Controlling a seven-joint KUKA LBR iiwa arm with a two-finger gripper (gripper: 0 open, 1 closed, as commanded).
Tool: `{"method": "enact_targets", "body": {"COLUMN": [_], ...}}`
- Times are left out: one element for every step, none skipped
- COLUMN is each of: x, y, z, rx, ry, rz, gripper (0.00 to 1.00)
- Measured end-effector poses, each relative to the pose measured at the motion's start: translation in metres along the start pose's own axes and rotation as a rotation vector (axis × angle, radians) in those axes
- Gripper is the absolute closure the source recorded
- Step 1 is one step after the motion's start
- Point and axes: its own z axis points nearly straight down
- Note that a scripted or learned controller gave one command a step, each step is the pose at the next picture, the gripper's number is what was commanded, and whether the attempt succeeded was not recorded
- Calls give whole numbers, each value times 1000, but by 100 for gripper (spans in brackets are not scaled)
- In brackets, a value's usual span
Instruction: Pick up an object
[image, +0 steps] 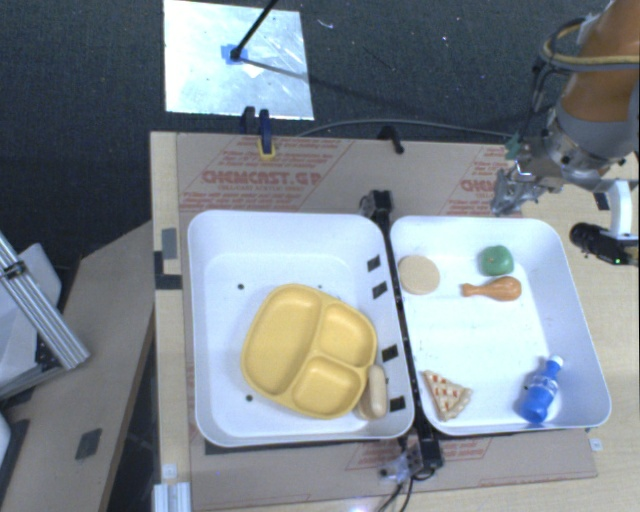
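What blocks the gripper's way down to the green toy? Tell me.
Nothing visible does. The gripper hangs above the right bin's far rim, and the green toy lies just inside with bare floor between; the drumstick sits beyond it.

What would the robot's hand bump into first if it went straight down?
Probably the far rim of the right bin, or the bench just behind it. The hand hangs above that edge; depth is hard to judge. The green thing lies nearer.
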Motion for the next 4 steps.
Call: {"method": "enact_targets", "body": {"x": [49,105,147,198], "y": [-20,-35,-65,-81], "z": [-1,14,20,44], "rx": [4,6,7,7], "ry": [2,3,3,3], "rz": [-3,-4,-2,-4], "gripper": [100,100,100,100]}}
